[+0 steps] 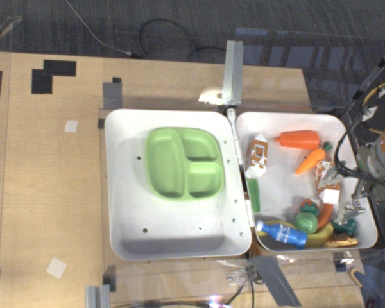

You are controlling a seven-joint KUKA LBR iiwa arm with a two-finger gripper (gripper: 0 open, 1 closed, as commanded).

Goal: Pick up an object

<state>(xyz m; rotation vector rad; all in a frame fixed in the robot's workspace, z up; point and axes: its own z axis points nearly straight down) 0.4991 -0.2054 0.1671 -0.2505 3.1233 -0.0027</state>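
The arm (380, 147) reaches low over the right bin's (279, 124) right edge.

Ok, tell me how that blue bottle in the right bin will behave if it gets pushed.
The blue bottle lies on its side, so it may roll. It looks like light plastic, probably sliding easily. The banana and green toy crowd it, likely getting nudged too.

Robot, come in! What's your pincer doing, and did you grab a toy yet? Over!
Pincer low at right bin's right wall, nothing seen in it. Toy carrot, blue bottle, banana lying loose. Toys crowd the near corner. Over.
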